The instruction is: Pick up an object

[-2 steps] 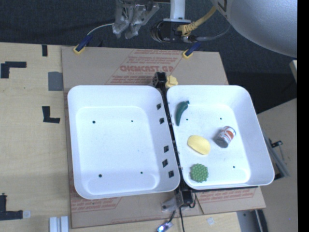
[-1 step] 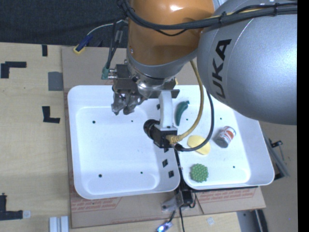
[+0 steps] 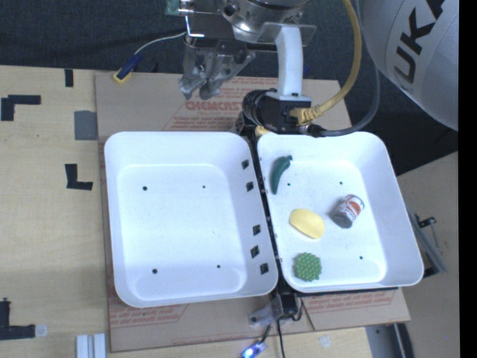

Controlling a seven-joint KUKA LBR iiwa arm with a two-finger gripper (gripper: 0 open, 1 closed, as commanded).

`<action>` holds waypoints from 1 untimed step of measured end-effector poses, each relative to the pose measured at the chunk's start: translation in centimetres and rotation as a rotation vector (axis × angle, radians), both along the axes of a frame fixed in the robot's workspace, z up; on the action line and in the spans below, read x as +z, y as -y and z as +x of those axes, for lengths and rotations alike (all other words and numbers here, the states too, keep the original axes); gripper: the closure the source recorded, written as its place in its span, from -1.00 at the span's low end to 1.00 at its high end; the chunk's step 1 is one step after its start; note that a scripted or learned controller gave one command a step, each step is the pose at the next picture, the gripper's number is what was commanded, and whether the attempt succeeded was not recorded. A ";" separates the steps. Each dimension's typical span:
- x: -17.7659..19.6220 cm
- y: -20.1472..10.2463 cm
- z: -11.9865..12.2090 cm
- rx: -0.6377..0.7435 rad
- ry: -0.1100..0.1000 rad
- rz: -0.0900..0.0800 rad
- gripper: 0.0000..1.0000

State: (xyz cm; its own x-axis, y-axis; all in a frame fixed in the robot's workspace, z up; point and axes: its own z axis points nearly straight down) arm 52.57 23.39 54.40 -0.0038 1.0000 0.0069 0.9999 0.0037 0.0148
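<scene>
Four small things lie in the right bin, any of which could serve as the object to pick: a green pepper-like piece at the far left of that bin, close to the divide; a yellow lemon-shaped lump near the middle; a small can tipped on its side just right of the lemon; and a bumpy green broccoli-like ball at the near edge. They sit apart from one another, which should leave room for the claw to come down on one without knocking its neighbour. The left bin has only its white floor and a few dark dots. The gripper hangs beyond the far edge of the left bin, over the cardboard sheet under both bins, well apart from all four things, and nothing sits between its fingertips; they look drawn close together, though the cluttered metalwork there makes the gap hard to judge. Judging by this, no pick has begun. A yellow cable and black fitting rest at the far rim between the bins. The can's label is too small to read, and the arm's grey body is cut off at the top right.
</scene>
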 end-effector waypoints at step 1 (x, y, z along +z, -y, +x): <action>-1.0 0.0 -0.1 -0.002 -0.017 -0.008 -1.00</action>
